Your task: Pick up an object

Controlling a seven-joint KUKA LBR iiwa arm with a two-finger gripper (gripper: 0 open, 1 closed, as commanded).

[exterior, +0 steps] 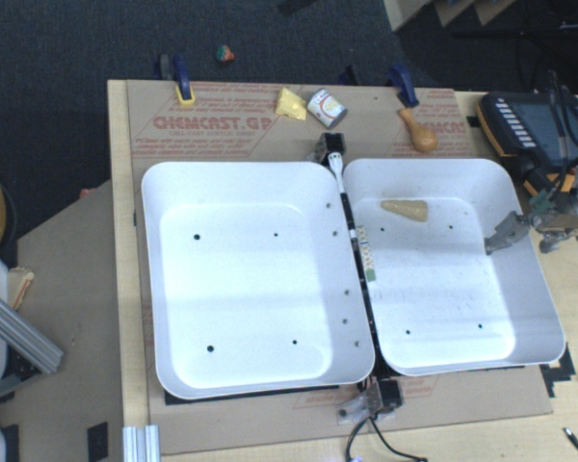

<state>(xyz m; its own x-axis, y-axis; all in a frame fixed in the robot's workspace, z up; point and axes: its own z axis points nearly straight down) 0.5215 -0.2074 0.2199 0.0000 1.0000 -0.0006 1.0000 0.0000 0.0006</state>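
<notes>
White bins, tan bench

Two white bins (250, 277) with black dots; a tan wedge (406, 209); the brown bench (270, 118) bears red lettering; blue clamps (181, 73).

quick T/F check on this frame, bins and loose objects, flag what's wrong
1. A tan wedge-shaped piece lies in the right bin. True.
2. The left bin holds a yellow block. False: the yellow piece lies on the board behind the bins.
3. The claw is at the right bin's right rim. True.
4. The small can is inside the right bin. False: it lies on the board beside the yellow piece.
</notes>
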